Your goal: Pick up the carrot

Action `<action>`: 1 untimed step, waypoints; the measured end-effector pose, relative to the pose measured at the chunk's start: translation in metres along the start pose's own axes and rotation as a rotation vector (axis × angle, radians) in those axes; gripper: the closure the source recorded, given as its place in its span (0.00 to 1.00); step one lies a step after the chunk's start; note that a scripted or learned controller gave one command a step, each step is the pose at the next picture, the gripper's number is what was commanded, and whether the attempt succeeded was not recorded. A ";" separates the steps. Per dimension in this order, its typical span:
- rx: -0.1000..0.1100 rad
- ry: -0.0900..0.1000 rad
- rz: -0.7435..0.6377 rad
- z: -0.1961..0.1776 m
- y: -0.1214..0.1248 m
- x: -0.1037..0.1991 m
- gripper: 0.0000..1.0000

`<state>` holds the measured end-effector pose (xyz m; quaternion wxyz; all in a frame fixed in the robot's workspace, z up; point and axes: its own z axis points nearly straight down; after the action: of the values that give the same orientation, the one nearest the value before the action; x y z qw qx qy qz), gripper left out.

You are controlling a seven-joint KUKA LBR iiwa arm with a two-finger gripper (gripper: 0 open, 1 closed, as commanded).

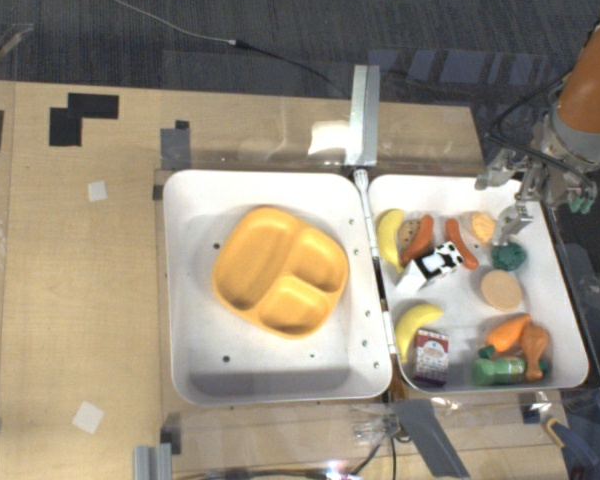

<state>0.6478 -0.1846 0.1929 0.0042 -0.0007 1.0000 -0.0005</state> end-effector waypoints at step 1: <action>0.002 -0.004 -0.010 0.103 -0.021 0.080 0.00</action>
<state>0.5686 -0.2063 0.0894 0.0063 -0.0056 1.0000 -0.0012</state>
